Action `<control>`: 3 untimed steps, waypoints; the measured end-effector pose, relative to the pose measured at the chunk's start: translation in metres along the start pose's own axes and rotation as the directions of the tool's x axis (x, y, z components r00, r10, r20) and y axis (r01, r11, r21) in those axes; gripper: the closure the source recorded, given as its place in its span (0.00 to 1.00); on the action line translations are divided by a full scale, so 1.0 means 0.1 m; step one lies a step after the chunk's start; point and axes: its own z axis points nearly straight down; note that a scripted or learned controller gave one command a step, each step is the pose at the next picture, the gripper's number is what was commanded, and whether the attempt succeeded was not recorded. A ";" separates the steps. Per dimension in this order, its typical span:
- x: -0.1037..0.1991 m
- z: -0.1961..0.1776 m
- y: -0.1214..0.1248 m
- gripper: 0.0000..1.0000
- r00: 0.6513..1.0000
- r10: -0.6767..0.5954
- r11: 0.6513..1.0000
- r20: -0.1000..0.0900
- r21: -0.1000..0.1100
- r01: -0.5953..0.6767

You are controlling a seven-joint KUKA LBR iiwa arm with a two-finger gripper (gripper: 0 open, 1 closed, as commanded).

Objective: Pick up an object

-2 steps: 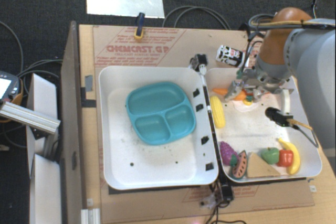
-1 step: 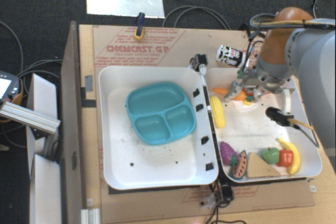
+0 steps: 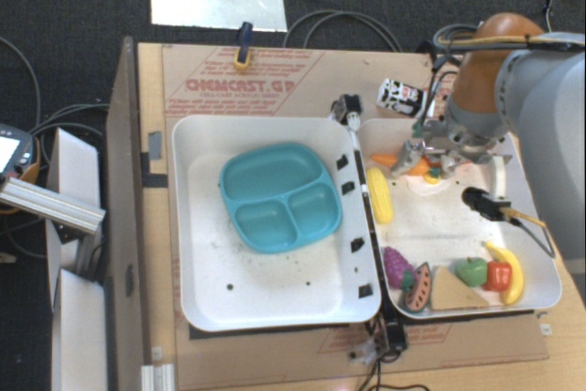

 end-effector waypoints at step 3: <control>0.14 0.01 0.00 0.00 1.000 -0.001 1.000 -0.012 0.002 0.001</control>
